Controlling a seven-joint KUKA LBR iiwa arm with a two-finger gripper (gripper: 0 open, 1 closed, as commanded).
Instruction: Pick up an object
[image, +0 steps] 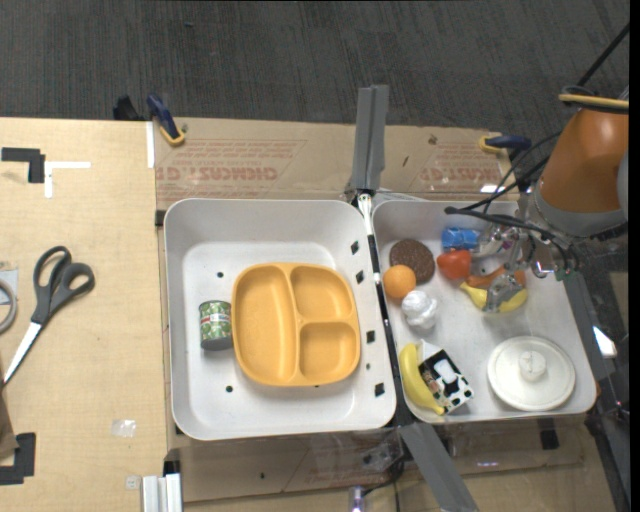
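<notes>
My claw (510, 268) hangs low over the far right part of the right bin (580, 330), and I cannot tell from this slanted look down whether it is wide or narrow, or whether anything sits in it. Directly beneath and touching its outline lies a small yellow piece (497, 297), partly hidden by my metalwork. Just to the left of the claw is one red object (454, 264), and beyond that, toward the bin's far edge, one blue block (461, 239). Further left, near the divider between the bins, sit one dark brown disc (411, 260) and one orange ball (399, 281), the two touching, with one crumpled white lump (419, 309) just below the ball. Toward the near side of this bin I count one banana (415, 377) with one black-and-white patterned toy (446, 380) lying against it, and to their right one round white lid-like dish (531, 372), well apart from my claw. The left bin (190, 330) holds one yellow divided plate (297, 324) with three compartments and, just beside its left edge, one small green can (215, 325) on its side. On the worktop (90, 400) at far left lies one pair of scissors (45, 300).
</notes>
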